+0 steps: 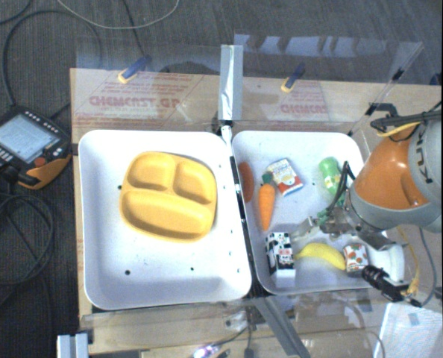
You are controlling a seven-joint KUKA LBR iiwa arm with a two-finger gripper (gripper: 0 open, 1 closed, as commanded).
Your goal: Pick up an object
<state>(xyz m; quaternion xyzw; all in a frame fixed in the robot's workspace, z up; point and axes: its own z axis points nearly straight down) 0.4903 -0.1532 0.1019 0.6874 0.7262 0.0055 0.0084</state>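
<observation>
The banana (320, 255) is lying in the right bin (305, 142), near its front edge, between a black-and-white carton (281, 253) and a small red-and-white pack (356, 258). The gripper (327, 224) is hovering just above it; how its jaws stand cannot be told. A carrot (266, 204) is lying nearby. A yellow tray (169, 195) is sitting in the left bin (102, 274).

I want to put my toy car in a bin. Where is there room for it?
The left bin has bare white floor all around the yellow tray, widest along the front edge. The right bin is crowded: carrot, small red carton, green thing, cow-print carton, banana and the robot arm. Only its back strip is bare.
</observation>
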